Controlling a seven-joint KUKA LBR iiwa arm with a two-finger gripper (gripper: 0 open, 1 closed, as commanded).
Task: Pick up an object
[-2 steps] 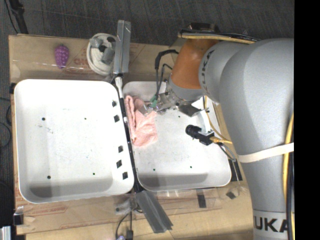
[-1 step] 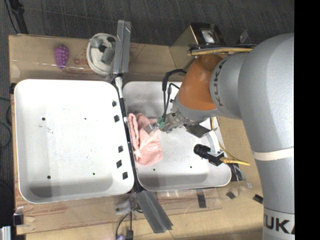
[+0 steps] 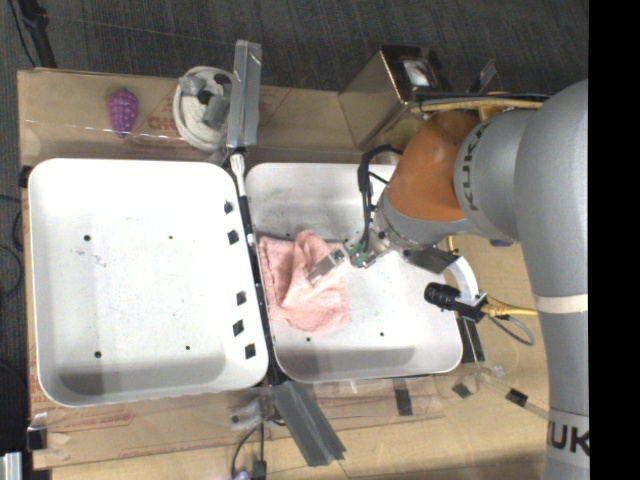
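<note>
Here, on a tan board surface (image 3: 320, 103): two shallow white bins side by side, long rims meeting along the middle.

1. Left shallow white plastic bin (image 3: 60, 268). Floor marked with a few small dark dots. Row of small black tabs (image 3: 240, 298) along its right wall, next to the seam.

2. Right shallow white plastic bin (image 3: 400, 343). Contains the crumpled pink cloth (image 3: 300, 298), bunched in the left half of the bin, close against the left wall and lying flat on the floor.

3. Grey robot arm with an orange band (image 3: 430, 173). Enters from the right of the view and bends down over the right bin's far right part. Jaws low over the upper right edge of the pink cloth, touching it or just above it; cannot tell which. Whether spread, pressed together or pinching the cloth: cannot tell from this slant.

4. Small purple lumpy object (image 3: 123, 111). Rests on the surface beyond the left bin's far left corner, apart from the rim.

5. White round coil-like object (image 3: 190, 108) with a grey piece at its middle. Sits on the surface beyond the left bin, just beside an upright grey metal bar (image 3: 246, 88) at the far end of the seam.

6. Tan cardboard box (image 3: 380, 93). Stands beyond the right bin, near the orange band.

7. Slanted grey metal strip (image 3: 305, 423). Lies at the near end of the seam.
</note>
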